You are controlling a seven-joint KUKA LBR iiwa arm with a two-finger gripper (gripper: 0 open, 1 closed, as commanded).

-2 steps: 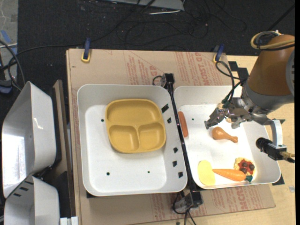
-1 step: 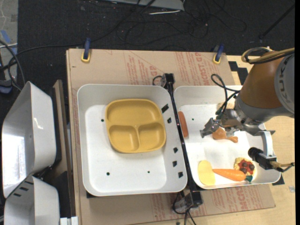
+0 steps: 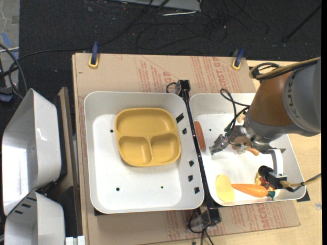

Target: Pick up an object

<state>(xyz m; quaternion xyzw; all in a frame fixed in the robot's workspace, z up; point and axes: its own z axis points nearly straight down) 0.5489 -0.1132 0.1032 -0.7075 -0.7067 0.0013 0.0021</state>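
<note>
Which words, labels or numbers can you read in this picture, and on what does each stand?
Red print repeated across the brown cardboard sheet under the bins: too blurred, and seemingly upside down, to read with certainty.
Yellow divided plate: no text.
White bins: no text.
Carrot: no text.

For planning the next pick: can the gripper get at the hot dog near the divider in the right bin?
Probably yes. The hot dog lies alone against the right bin's left wall, just left of the gripper, nothing over it. The wall may crowd the grasp.
</note>
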